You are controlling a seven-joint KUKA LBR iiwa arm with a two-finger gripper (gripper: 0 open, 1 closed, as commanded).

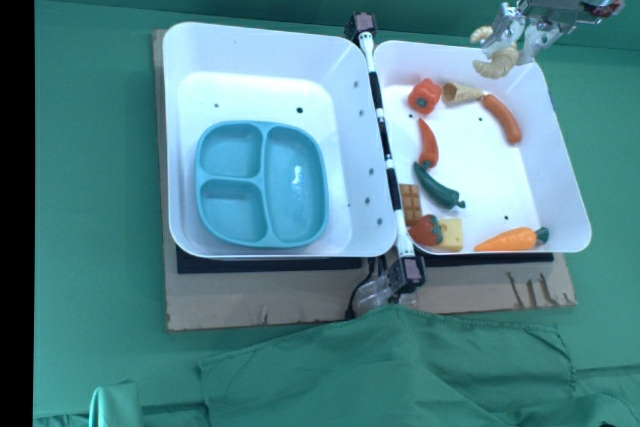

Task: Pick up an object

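Worktop (pixel 90 165): matt green cloth, creased and folded well below and left of the jaws. Base sheet (pixel 260 305): dull brown cardboard with rough edges. Two bins (pixel 350 115): smooth white plastic with a faint sheen. Divided plate (pixel 262 183), far left of the jaws: glossy light-blue plastic showing highlights. Gripper (pixel 520 33): bright bare metal. Croissant (pixel 497 64) at the jaws: matt tan plastic.
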